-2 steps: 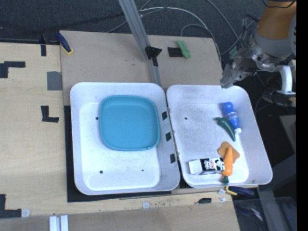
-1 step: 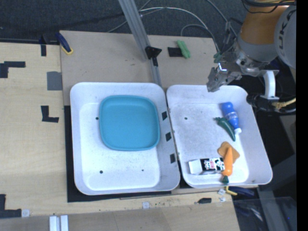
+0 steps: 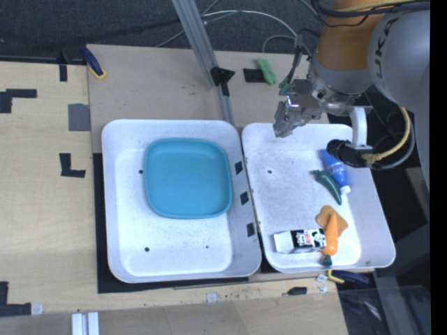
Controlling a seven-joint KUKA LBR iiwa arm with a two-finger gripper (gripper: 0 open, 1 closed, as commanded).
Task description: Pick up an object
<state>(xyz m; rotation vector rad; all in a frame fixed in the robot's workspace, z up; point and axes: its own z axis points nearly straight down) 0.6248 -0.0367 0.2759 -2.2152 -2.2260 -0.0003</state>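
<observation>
Gripper (image 3: 285, 125) hung over the far left corner of the right bin (image 3: 293, 187), holding nothing; whether the jaws were spread could not be told. Carrot (image 3: 333, 230) and small box (image 3: 300, 241) lay near right. Approach step, judged; next move requires travel toward them, then descent.

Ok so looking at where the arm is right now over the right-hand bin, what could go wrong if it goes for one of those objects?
1. The carrot, small box and blue tube sit bunched by the right bin walls, so the fingers may strike a wall or nudge a neighbour.
2. The gripper hangs above the bin's far corner, away from all of them, so closing there would likely grab nothing.
3. The carrot leans against the box; lifting one may drag the other.
</observation>
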